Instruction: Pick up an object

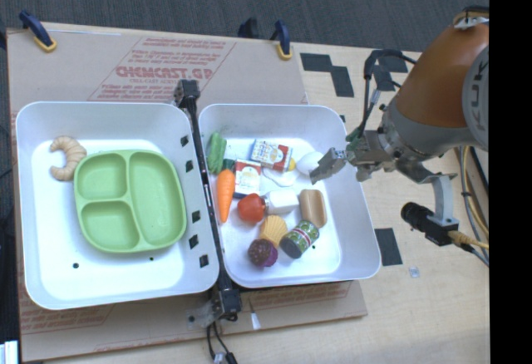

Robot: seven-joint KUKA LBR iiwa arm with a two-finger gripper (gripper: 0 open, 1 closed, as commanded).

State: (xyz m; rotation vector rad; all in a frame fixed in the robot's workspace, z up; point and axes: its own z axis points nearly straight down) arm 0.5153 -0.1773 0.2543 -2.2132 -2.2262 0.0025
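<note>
Over the right bin's (pixel 353 213) right edge hangs the gripper (pixel 327 165); whether it is open or closed, I cannot tell. Just left of it lies a small white egg (pixel 307 161), smooth and rounded, beside a red-and-white carton (pixel 271 154).

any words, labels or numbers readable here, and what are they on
"CHEMCAST GP" in red on the brown sheet under the bins; the smaller red lines around it are too blurred to read.
Small carton in the right bin: printed label, too small to read.
Green-labelled can: label unreadable.
Letters on the arm are cut off at the edge.
</note>
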